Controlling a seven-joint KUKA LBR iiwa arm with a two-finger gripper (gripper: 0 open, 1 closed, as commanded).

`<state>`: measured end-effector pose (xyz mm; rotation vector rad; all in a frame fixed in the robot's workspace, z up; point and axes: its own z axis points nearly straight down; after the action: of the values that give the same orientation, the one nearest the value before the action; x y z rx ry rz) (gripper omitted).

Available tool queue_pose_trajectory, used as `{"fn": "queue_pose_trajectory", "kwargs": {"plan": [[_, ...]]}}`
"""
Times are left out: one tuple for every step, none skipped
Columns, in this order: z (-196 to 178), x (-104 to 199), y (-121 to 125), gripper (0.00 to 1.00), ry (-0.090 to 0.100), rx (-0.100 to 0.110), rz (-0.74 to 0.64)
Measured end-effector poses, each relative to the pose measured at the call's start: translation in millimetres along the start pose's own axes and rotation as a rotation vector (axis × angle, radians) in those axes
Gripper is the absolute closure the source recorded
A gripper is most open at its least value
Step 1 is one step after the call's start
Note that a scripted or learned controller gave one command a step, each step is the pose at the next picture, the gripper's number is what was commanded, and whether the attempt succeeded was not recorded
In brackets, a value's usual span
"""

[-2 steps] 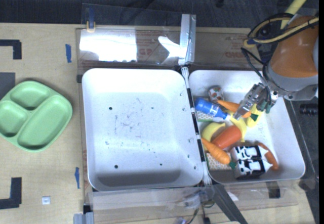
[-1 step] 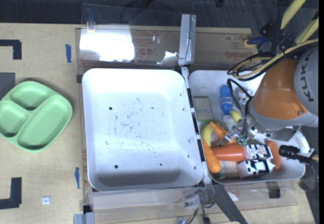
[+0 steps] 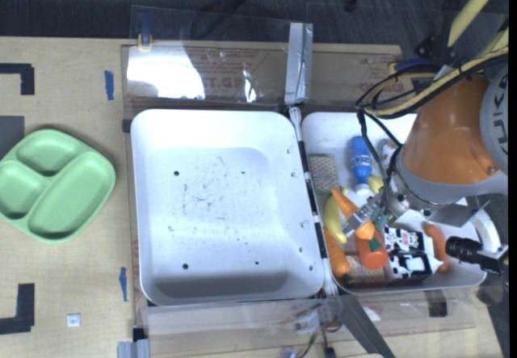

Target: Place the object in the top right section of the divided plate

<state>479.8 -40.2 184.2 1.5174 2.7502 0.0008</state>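
Note:
The green divided plate (image 3: 55, 184) lies on the bench at the far left, outside the bins, with nothing in its three sections. My gripper (image 3: 365, 217) is low inside the right bin (image 3: 323, 126), down among a pile of small items. Its tip sits just above an orange piece (image 3: 372, 254) and beside a yellow banana-like toy (image 3: 334, 221) and an orange carrot shape (image 3: 342, 204). The orange-banded wrist (image 3: 448, 138) hides part of the bin behind it. The pile around the tip hides whether anything is gripped.
The left bin (image 3: 214, 118) stands between the plate and the right bin. The right bin also holds a blue bottle (image 3: 360, 157), a brown mesh pad (image 3: 322, 170) and a black-and-white box (image 3: 406, 252). Cables hang by the arm at the upper right.

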Motion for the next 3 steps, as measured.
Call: {"fn": "queue_pose_trajectory", "kwargs": {"plan": [[0,38,24,1.0,0.001,0.0,-0.214],[0,95,59,1.0,0.0,0.001,0.222],[59,174,108,1.0,0.002,0.004,0.147]]}}
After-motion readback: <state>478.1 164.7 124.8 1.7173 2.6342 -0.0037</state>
